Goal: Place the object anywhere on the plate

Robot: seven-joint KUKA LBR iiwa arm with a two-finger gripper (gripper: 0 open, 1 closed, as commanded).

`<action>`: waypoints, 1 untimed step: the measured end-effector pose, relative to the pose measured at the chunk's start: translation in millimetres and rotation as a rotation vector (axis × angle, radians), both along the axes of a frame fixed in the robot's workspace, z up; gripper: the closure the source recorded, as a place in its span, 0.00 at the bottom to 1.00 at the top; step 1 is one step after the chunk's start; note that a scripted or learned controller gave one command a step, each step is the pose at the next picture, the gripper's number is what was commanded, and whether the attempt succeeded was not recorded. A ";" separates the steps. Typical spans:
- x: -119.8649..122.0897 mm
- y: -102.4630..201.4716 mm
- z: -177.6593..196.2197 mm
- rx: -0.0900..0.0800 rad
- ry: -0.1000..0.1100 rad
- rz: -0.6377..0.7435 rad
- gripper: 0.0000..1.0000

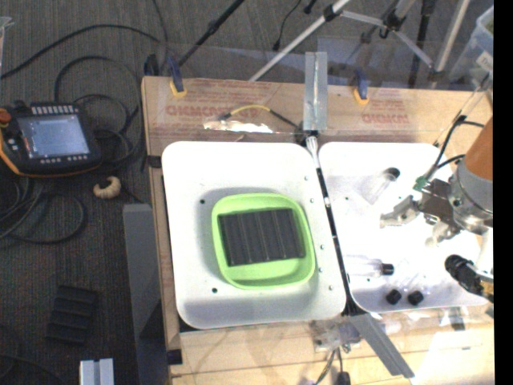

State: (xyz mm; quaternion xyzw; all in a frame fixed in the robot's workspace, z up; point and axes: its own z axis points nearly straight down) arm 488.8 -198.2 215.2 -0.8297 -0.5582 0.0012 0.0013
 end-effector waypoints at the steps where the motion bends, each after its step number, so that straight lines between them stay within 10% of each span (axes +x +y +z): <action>1: 44.3 -10.6 77.4 -0.004 0.000 -0.135 0.00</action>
